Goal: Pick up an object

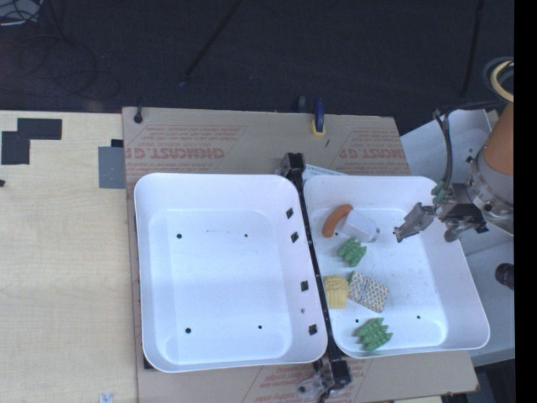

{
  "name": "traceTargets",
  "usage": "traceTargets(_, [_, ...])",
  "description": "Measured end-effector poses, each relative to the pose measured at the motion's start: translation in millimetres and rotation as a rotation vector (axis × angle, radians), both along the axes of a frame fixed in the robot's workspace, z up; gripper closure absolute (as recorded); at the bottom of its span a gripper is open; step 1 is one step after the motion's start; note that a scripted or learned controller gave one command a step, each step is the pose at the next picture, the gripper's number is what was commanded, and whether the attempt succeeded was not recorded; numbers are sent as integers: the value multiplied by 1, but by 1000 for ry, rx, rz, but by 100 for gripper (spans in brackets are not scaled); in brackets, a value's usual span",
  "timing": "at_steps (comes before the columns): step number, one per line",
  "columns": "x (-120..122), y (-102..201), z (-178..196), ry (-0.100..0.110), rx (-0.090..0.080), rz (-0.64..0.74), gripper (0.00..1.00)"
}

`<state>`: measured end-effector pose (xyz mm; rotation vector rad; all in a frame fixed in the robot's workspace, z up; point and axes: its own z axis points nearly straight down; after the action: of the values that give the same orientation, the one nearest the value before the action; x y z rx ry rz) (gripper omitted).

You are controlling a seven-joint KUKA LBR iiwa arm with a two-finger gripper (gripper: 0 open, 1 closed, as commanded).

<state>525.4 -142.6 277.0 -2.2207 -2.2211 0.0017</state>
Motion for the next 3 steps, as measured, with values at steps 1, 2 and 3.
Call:
traceTargets(1, [-51,-14,193,-17,-4,-1,0])
traceTargets(2, [-49,-13,192,1,-1,5,100])
traceTargets(3, [-26,-22,-6,8,3,0,100])
